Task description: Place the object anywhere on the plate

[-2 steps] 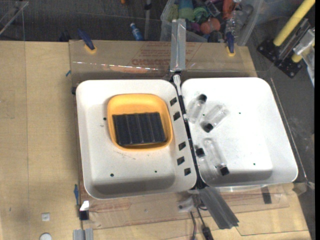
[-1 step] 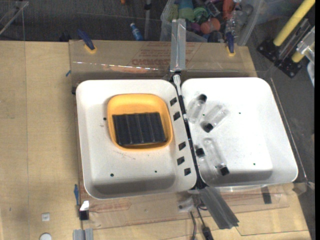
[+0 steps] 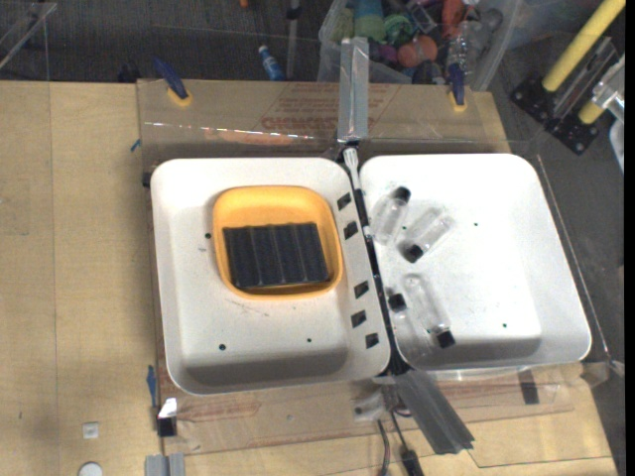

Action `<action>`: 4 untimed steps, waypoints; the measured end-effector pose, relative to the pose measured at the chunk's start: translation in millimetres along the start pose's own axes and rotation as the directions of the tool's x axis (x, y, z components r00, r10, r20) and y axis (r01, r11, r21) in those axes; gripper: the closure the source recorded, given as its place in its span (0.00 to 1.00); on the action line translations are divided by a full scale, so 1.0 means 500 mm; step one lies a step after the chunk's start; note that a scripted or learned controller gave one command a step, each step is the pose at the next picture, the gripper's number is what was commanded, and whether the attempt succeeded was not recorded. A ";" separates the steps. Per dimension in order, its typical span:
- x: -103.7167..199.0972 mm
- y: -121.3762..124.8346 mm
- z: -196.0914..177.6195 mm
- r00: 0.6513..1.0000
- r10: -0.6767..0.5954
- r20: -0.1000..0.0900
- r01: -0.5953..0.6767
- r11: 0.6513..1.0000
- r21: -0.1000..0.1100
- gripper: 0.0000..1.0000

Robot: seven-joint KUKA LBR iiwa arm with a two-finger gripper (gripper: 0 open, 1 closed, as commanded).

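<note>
A yellow-orange plate [image 3: 224, 216] with rounded corners lies in the left white bin [image 3: 189, 325]. On the plate rests a black rectangular ribbed object [image 3: 276, 254]. It lies flat and covers most of the plate's middle and lower part. Nothing touches it.
The right bin [image 3: 516, 226] holds several small clear bottles with black caps [image 3: 427, 234], clustered near its left side. A black-marked divider [image 3: 359, 266] runs between the bins. Behind the bench stand a tub of colourful toys [image 3: 417, 13] and a yellow bar [image 3: 585, 33].
</note>
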State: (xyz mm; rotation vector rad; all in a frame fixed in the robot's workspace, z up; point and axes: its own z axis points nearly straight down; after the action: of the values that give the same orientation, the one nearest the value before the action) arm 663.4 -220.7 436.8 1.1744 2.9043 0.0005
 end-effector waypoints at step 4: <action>0.003 -0.002 0.000 0.974 -0.228 -0.001 0.228 0.974 0.000 1.00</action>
State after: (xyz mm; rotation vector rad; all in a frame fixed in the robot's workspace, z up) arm 661.7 -220.2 436.7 0.8331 3.0214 -0.0010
